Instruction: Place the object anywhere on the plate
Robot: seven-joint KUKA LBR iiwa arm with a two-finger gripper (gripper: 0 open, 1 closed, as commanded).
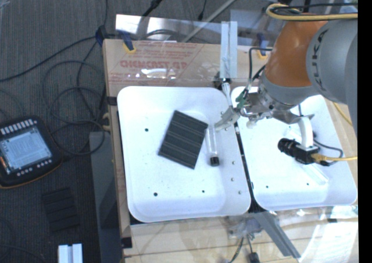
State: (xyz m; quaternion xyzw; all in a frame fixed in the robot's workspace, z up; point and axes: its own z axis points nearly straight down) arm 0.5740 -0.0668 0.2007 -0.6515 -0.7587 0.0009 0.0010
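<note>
Right, the arm (314, 52) leans in over the seam between the two white bins, its gripper (247, 107) low above the divider; whether its fingers are open or closed, I cannot tell. Over in the left bin (145, 192) lies the dark ribbed plate (183, 139), tilted, and just beside it a slim clear tube with a black cap (212, 150).

Grey arm (334, 52) reaching in from the right edge of the camera view, upper half of the frame. Orange band (293, 58) above the wrist, bulky and turned toward the camera. Wrist angled down and to the left. Pincer (235, 113) at the tip, low, pointing left; finger state too small and blurred to read.
</note>
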